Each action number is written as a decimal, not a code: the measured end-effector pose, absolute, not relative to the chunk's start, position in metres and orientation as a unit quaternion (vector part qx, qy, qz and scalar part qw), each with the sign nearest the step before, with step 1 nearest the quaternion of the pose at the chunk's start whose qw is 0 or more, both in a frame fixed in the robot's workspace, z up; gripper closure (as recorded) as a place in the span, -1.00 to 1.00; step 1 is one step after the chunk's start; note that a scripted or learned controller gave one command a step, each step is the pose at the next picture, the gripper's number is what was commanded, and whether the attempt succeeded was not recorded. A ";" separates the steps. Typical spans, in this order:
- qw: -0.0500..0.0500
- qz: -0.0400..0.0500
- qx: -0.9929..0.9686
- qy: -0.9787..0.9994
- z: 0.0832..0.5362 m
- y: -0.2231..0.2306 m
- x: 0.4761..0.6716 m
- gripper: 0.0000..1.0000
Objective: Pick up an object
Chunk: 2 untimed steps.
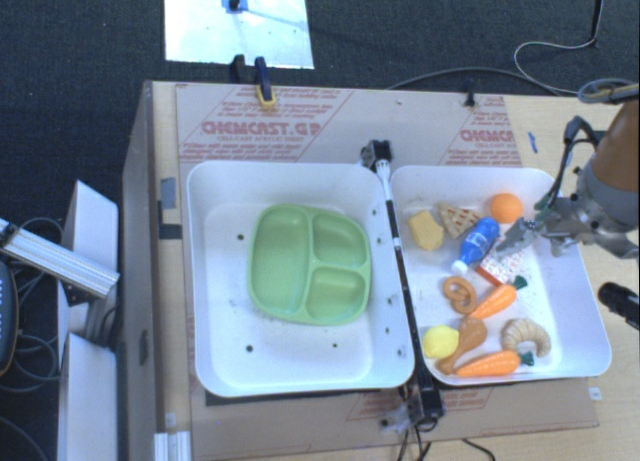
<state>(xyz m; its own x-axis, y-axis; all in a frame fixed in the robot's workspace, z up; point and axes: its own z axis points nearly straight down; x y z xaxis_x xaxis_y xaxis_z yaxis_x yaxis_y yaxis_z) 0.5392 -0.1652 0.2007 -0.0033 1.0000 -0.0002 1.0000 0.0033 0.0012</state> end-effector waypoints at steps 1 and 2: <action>0.000 0.001 0.706 0.709 0.163 -0.158 0.643 -1.00; 0.000 0.000 0.705 0.709 0.083 -0.146 0.639 -1.00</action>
